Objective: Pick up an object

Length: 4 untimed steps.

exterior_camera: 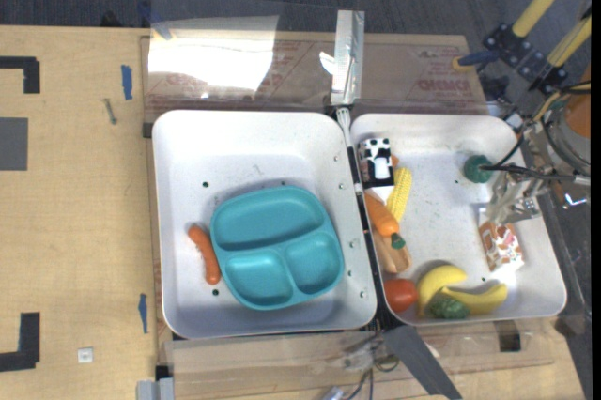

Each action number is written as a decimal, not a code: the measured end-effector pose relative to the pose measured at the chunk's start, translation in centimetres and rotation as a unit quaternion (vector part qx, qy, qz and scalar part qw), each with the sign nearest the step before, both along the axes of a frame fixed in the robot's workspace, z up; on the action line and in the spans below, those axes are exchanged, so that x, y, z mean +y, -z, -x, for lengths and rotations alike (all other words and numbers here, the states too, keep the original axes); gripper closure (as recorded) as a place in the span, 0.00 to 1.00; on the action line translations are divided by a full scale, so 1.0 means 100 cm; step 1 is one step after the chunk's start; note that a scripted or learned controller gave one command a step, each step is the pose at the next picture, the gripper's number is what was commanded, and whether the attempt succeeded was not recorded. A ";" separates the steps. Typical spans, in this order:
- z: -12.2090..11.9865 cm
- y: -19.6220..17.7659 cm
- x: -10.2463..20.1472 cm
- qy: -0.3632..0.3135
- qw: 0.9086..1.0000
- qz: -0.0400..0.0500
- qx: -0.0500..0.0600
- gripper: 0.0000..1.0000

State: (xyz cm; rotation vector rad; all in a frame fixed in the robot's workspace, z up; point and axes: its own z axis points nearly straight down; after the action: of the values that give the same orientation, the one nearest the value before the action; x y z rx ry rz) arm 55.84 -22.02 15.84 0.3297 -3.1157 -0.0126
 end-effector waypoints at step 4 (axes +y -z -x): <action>0.000 0.069 0.029 0.074 0.997 0.004 -0.010 0.00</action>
State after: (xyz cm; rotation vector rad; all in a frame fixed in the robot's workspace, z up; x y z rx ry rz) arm 55.83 -19.08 8.92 0.0985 -3.1503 0.0021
